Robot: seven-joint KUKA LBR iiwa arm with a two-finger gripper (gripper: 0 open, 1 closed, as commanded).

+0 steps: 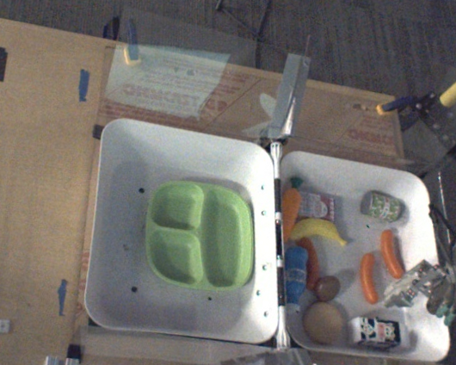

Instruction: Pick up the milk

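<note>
The milk (376,333) lies at the lower right of the frame, beside a potato (323,322); the hand (417,288), just above it, grasps nothing, whether released I cannot tell; descend squarely, avoiding the orange sausages (369,276).

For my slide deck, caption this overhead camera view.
Hand poised over the right bin, above the milk; green tray in the left bin.

White milk carton with black cow patches (376,333); lime-green divided plastic plate (199,234); yellow plastic banana (320,230); orange plastic carrot (290,209).
</note>
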